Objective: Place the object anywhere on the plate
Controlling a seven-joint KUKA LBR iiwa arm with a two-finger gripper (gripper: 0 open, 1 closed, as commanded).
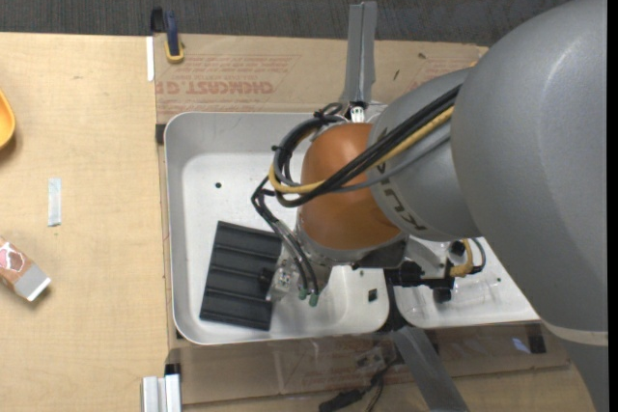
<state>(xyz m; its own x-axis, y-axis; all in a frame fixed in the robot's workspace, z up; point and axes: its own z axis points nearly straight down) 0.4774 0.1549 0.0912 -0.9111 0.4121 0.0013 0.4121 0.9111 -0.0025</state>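
Note:
A black ribbed rectangular slab (pixel 237 277) lies flat in the front left part of the left white bin (pixel 193 169). My gripper (pixel 290 280) hangs low over the slab's right edge, under the arm's orange band (pixel 338 188). The bulky grey arm (pixel 521 159) covers the bin's right half and hides most of the gripper. A small green-tipped part (pixel 314 299) shows just below the wrist. Whether anything is held cannot be made out.
The right bin (pixel 473 299) is mostly hidden under the arm. On the wooden bench to the left lie a small white strip (pixel 54 203), a red-and-white packet (pixel 21 270) and an orange item (pixel 5 121) at the edge. A grey post (pixel 362 53) stands behind the bins.

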